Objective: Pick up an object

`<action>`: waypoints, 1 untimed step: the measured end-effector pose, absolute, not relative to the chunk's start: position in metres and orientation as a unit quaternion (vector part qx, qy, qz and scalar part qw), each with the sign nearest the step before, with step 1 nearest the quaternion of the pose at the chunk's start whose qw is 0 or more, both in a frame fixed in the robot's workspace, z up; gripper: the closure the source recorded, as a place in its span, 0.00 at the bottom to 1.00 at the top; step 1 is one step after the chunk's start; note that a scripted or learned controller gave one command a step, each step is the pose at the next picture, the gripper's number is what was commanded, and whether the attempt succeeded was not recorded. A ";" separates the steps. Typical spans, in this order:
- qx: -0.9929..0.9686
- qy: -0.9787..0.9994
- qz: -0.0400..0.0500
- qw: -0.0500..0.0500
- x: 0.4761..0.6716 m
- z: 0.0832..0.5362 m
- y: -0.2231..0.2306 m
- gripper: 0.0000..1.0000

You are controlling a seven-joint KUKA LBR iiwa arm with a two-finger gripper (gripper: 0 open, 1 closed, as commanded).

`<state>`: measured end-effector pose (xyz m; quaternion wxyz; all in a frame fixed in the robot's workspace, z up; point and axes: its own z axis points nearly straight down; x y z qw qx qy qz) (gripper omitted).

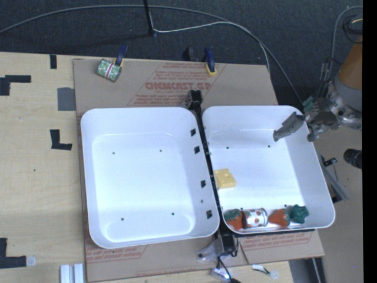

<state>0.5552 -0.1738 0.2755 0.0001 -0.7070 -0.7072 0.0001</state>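
A single fixed camera looks down at a slant from above the tabletop (pixel 35 175), far enough off to take in both white bins (pixel 141 122) whole, with dark floor beyond their far edge. The pincer (pixel 300 125) sits at the frame's right side, over the right bin's far right corner; the left bin lies well to its left.

Grey two-finger gripper (pixel 299 126) hangs open over the right white bin (pixel 306 170) — pale yellow block (pixel 225 179) lies near its left wall.
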 end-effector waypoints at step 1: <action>-0.708 -0.706 0.003 0.005 0.485 0.153 -0.169 0.00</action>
